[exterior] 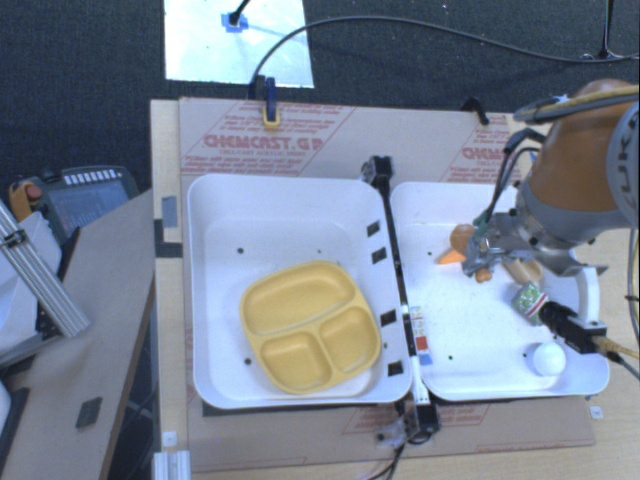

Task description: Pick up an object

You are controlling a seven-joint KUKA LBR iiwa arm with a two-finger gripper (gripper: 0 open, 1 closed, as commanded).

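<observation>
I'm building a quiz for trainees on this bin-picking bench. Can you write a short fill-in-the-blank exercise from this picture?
1. The yellow tray has ____ compartments.
2. That tray lies in the ____ bin.
3. The white ball lies near the right bin's ____ corner.
4. The gripper hovers over the ____ bin, beside orange items.

Missing words: three; left; front right; right

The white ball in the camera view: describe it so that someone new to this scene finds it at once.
Start at the right-hand white bin, the one the arm reaches over. Go to its near right corner, below the end effector and past the small green-and-white object. The white ball lies there: round, plain and nearly the bin's own colour, unlike the orange pieces farther up.
</observation>
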